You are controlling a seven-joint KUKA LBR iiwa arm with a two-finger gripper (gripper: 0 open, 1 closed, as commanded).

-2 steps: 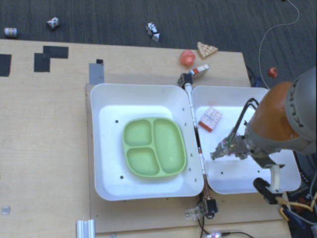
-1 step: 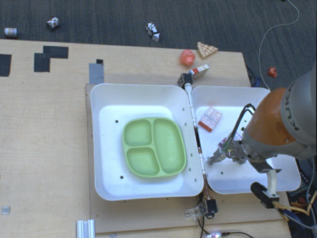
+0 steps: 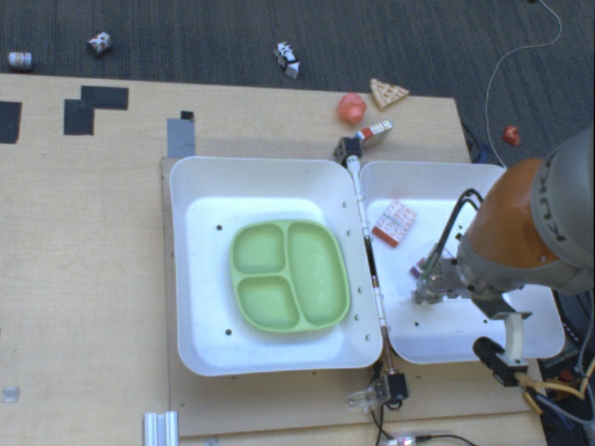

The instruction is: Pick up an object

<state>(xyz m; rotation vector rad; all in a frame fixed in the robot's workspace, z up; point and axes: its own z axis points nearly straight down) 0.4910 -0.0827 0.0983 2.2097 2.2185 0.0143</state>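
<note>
The hand [image 3: 429, 284] hangs low in the right bin [image 3: 423, 347], grip unclear, below the untouched red packet [image 3: 394, 222]; nothing lifted yet.

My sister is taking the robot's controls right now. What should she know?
Gripper: low in the right bin, on bare floor near the middle; whether its fingers are open or shut is hard to tell, and nothing shows between them.
Things: a small red-and-white packet lies in the right bin's upper left, apart from the gripper. A green divided plate sits in the left bin.
Done: nothing picked up yet.
Left: grasp an object, probably the packet since it is nearest, and lift it.
</note>
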